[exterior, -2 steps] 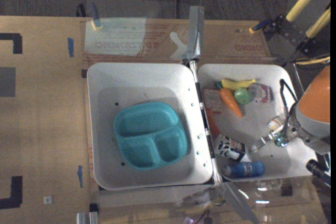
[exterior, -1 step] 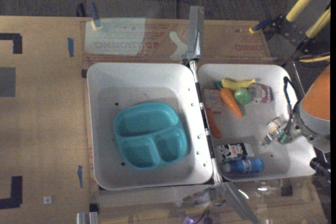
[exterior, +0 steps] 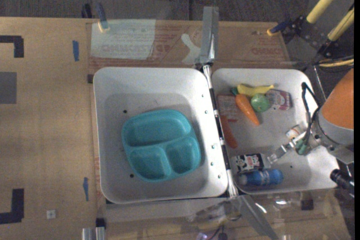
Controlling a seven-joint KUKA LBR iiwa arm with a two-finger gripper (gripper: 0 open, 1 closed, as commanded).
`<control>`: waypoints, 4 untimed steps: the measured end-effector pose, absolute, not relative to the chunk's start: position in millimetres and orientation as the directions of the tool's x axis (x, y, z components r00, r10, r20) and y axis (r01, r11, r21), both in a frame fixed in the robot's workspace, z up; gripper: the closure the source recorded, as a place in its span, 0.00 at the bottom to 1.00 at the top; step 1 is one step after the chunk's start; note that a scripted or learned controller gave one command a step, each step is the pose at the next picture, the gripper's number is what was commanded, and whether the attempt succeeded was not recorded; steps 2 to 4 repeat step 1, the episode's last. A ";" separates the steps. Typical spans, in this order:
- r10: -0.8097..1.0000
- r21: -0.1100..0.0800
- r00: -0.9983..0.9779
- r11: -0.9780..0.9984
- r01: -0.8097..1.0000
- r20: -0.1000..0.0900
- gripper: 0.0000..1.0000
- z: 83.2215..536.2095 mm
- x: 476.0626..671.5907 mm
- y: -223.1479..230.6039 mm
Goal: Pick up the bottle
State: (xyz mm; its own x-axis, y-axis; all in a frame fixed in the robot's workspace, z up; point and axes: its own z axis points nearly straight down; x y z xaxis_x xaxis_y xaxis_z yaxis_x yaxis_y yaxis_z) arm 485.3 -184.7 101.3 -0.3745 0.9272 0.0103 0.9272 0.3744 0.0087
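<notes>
The bottle [exterior: 260, 178] is blue with a white cap end and lies on its side near the front wall of the right bin [exterior: 292, 77]. My gripper [exterior: 279, 153] hangs low over the bin floor, just above and to the right of the bottle and apart from it. Its tip points down-left toward a small black-and-white carton [exterior: 249, 162] that lies directly behind the bottle. Nothing shows in the gripper's grasp.
At the back of the right bin lie a carrot [exterior: 247, 109], a green ball [exterior: 260, 102], a yellow banana [exterior: 254, 89], a pink packet [exterior: 280, 99] and an orange stick [exterior: 228, 132]. A teal divided plate [exterior: 162, 144] sits in the left bin [exterior: 112, 87].
</notes>
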 end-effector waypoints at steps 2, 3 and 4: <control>0.925 0.013 0.380 -0.380 0.925 -0.002 0.00 88.8 482.9 -138.7; 0.925 0.013 0.380 -0.380 0.925 -0.002 0.00 88.8 482.9 -138.7; 0.925 0.013 0.380 -0.380 0.925 -0.002 0.00 88.8 482.9 -138.7</control>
